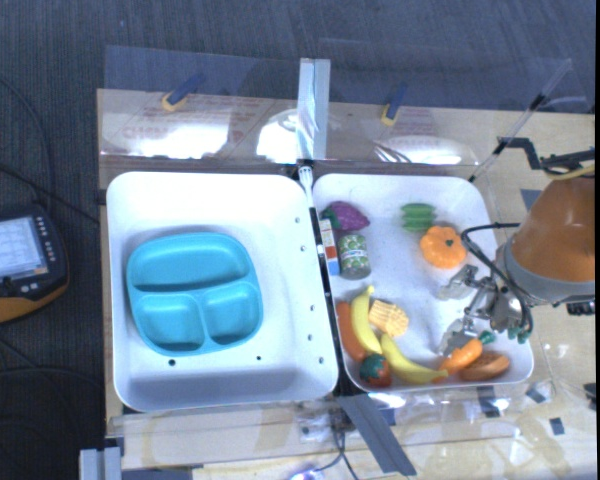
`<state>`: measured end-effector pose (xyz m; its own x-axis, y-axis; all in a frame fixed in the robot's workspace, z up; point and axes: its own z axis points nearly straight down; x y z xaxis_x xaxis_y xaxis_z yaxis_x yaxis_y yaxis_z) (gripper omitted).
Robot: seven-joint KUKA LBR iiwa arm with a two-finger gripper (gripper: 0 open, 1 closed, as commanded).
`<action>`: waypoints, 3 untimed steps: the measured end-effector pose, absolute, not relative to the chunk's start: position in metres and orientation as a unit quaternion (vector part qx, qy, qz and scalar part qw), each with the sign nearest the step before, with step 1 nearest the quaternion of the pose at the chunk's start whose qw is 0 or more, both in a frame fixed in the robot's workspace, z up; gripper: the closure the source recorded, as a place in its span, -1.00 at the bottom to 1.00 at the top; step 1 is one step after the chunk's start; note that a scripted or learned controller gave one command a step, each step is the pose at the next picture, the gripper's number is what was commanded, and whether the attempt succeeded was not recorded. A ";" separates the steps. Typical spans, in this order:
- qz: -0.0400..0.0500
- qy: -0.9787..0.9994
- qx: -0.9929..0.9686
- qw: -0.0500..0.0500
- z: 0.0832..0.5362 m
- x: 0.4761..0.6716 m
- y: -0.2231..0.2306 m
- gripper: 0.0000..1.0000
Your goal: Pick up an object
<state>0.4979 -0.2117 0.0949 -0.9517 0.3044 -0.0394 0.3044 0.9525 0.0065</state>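
Observation:
My gripper (pixel 458 314) hangs low over the right side of the right bin (pixel 400 190), reaching in from the right. Its two fingers are spread apart and open, with bare white bin floor between them. The lower fingertip (pixel 453 342) sits right at the upper end of a small orange carrot (pixel 466 354). A red-orange piece (pixel 488 367) lies just behind the carrot by the bin's front right corner. An orange pumpkin (pixel 443 246) rests a little beyond the upper fingertip (pixel 452 286).
The right bin also holds a banana (pixel 363 320), corn (pixel 388 317), a purple fruit (pixel 346 215), a green vegetable (pixel 417 215), a small jar (pixel 354 256) and a red fruit (pixel 374 368). In the left bin (pixel 150 190) lies a blue divided tray (pixel 192 290).

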 end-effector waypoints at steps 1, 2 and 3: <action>-0.002 0.997 0.074 0.007 0.091 0.581 -0.224 -1.00; -0.001 0.990 0.144 0.003 0.089 0.641 -0.174 -1.00; -0.002 0.998 0.066 0.006 0.091 0.572 -0.223 -1.00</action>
<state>0.5722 -0.2235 0.0905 -0.9913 0.1311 -0.0123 0.1312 0.9914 -0.0034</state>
